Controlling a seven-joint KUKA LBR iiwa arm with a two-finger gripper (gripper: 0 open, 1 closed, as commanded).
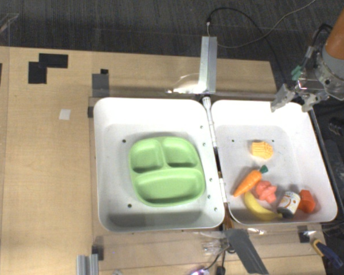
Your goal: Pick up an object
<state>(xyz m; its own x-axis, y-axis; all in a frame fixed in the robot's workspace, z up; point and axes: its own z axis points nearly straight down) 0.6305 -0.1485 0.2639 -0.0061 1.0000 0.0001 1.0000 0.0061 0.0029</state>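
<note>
The right bin (315, 148) holds several toy foods. A yellow corn piece (262, 149) lies alone near its middle. Clustered toward the front are an orange carrot (248, 182), a pink item (266, 191), a yellow banana (258, 206), a small labelled bottle (288, 202) and a red-orange item (307, 201). My gripper (292, 100) hangs over the bin's far right corner, well above and behind the corn. It is open, with nothing between its fingers.
A green divided plate (166, 171) lies in the left bin (112, 153). A metal post (208, 65) rises behind the seam between the bins. A black cable (246, 22) runs across the dark floor behind the bench.
</note>
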